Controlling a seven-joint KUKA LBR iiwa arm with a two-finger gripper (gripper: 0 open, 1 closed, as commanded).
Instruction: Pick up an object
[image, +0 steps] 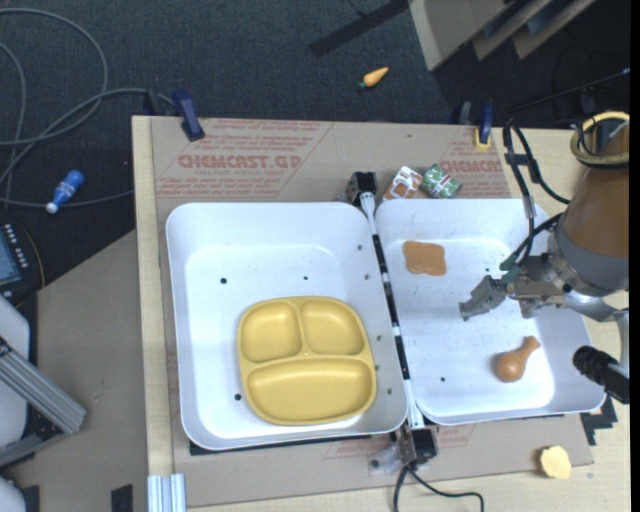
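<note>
Gripper (478, 303) hovers low over the right bin (470, 395), jaws apparently spread, nothing between them. Drumstick-shaped toy (513, 361) lies near, toward the front; flat brown piece (425, 258) sits further back. Yellow divided plate (305, 358) occupies the left bin (200, 290). Nothing lifted; grasp not yet made.

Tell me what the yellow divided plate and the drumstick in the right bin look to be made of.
Yellow divided plate: likely moulded plastic with a smooth, slightly glossy finish, going by its uniform colour, soft highlights and rounded compartment ridges. Drumstick: probably a plastic or rubber toy food piece, given its even brown-to-tan colour and smooth surface with no real texture. The view cannot settle which.
</note>
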